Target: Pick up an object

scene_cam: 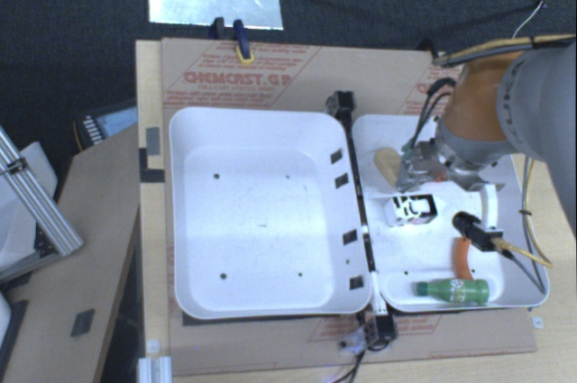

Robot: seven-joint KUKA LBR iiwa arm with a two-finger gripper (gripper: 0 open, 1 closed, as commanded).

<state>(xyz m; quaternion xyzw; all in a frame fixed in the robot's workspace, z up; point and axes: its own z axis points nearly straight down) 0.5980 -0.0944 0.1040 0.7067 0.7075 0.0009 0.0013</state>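
light: even, bright overhead | glare: white bins (261, 124) – washed out | focus: soft – slightly blurred throughout

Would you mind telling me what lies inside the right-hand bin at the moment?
The right bin holds a green bottle, an orange tool, a black-and-white object and a tan piece; the arm covers its far corner.

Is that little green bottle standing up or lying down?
Lying down. The green bottle rests on its side on the floor of the right bin, its length running left to right along the near wall.
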